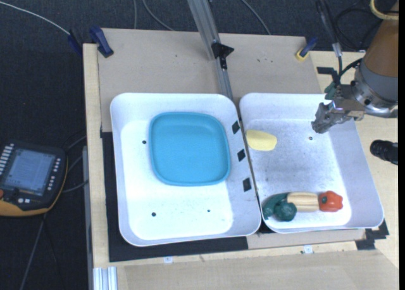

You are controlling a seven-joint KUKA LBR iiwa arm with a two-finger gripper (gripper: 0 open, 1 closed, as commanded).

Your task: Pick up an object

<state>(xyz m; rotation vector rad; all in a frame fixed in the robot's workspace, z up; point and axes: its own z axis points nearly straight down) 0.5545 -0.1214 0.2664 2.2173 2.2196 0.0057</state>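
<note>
Four candidate objects in right bin [354, 156]; gripper [324, 119] hovering upper right, approach step. Jaw state impossible to tell. Next: descend over yellow piece [261, 140] or red-tipped toy [330, 201].

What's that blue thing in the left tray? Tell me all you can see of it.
The blue plate is a rounded square with a raised rim and a smooth, plastic-looking surface. It lies flat, right side up, in the upper middle of the left white bin, with nothing on it and no other object touching it.
</note>
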